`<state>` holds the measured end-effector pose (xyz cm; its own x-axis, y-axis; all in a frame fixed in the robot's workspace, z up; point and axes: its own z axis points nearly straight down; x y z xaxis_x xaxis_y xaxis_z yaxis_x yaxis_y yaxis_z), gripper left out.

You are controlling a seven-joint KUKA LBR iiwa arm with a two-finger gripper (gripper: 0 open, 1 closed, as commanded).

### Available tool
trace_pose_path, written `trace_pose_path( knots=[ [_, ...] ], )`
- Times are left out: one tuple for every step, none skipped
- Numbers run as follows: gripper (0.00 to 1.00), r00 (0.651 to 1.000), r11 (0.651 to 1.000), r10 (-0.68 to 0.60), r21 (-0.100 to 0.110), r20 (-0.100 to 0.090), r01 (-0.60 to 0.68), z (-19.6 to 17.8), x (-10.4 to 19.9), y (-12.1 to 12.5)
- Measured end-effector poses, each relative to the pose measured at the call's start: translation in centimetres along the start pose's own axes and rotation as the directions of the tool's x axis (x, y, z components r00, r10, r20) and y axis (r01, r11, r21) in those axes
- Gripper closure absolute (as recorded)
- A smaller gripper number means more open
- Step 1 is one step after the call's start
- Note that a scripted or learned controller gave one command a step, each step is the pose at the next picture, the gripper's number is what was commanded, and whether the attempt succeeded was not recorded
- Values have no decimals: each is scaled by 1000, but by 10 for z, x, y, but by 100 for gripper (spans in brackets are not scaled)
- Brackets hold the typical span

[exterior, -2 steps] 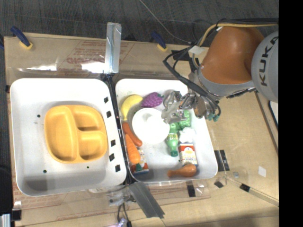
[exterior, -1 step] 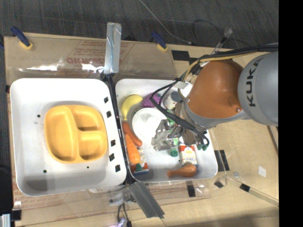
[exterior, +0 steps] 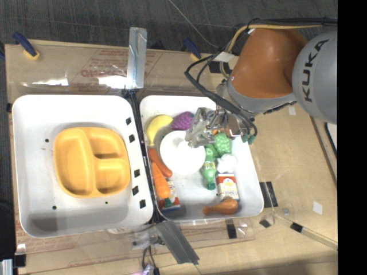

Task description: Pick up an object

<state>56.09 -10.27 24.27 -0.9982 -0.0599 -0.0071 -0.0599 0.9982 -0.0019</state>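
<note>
My gripper (exterior: 200,132) hangs over the back of the right bin (exterior: 248,153), just above the white plate (exterior: 178,153) and beside the purple grapes (exterior: 183,120). A green toy (exterior: 221,144) lies right under its right side. A yellow banana (exterior: 156,127) lies at the bin's back left. Along the left wall lie an orange carrot (exterior: 160,181) and a red sausage (exterior: 163,168). A green bottle (exterior: 209,174), a small white-and-red bottle (exterior: 227,183) and a brown drumstick (exterior: 222,207) lie toward the front right. Nothing shows between the fingers.
The left bin (exterior: 28,153) holds a yellow divided tray (exterior: 92,159). A strip of silver tape (exterior: 136,56) runs up between the bins. Black cables (exterior: 200,79) loop from the wrist behind the right bin. Bare cardboard-coloured bench lies to the right.
</note>
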Motion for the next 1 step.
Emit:
trace_pose_path(
  knots=[
    [100, 958, 958, 286, 0, -10, -286, 84, 37, -49]
  ],
)
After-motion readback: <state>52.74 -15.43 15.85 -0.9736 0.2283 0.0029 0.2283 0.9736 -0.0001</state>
